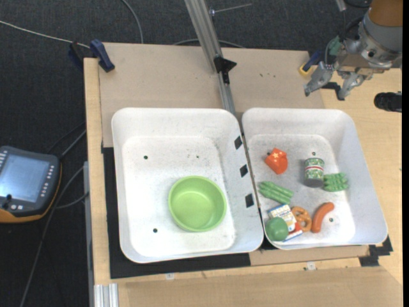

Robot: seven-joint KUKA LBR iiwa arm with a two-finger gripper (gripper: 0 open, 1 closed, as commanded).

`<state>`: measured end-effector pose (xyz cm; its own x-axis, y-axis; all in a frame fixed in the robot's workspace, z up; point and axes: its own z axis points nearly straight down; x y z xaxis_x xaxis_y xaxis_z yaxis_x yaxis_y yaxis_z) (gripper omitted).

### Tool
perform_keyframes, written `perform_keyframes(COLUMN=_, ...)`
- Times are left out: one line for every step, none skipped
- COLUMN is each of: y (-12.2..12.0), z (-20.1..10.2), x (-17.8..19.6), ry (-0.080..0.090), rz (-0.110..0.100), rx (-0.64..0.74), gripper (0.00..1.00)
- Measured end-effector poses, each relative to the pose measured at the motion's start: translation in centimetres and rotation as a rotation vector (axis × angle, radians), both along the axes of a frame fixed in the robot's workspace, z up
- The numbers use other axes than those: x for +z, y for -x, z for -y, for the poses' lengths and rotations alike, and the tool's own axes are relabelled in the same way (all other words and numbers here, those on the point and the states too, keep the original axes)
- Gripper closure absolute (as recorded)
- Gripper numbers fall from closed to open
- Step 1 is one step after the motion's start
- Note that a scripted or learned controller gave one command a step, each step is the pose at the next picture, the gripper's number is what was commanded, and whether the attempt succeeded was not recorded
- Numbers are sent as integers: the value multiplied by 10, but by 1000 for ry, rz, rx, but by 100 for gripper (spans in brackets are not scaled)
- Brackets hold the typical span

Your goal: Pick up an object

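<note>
The arm enters at the upper right, its orange band at the frame's top edge. The gripper (328,87) points downward, its two fingers (316,82) spread apart.

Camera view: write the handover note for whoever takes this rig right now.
Gripper: open, holding nothing, hovering over the bench beyond the far rim of the right white bin.
Left white bin: round light-green plastic bowl.
Right bin: red-orange toy pepper, small green-labelled can, leafy green toy vegetable, green pea pod, orange-red sausage, small snack packet with a green ball against it.
Done: nothing picked.
Left: lower into the right bin, close the jaws on one object, lift.
</note>
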<state>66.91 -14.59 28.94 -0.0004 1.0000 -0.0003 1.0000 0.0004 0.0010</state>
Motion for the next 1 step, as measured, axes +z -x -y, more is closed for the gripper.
perform_keyframes(y=-4, z=5, x=-60, ry=-1, rz=-5, rx=0, gripper=0)
